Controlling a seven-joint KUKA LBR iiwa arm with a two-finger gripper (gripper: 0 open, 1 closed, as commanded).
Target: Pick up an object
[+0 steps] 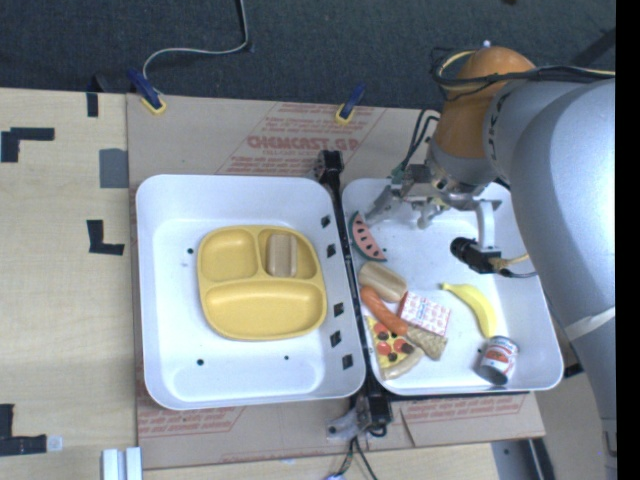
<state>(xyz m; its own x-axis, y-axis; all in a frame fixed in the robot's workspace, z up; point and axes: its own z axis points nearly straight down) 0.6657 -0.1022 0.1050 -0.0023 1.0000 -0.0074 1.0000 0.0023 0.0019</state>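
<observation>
Pincer (400,211) above right bin (520,363) — near watermelon slice (362,239)

One fixed overhead camera looks down at a slant on both bins (150,268).

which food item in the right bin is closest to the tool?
The watermelon slice, red with a dark rind, at the bin's left wall just below the tool. The hot dog, banana and pizza slice lie farther down.
</observation>
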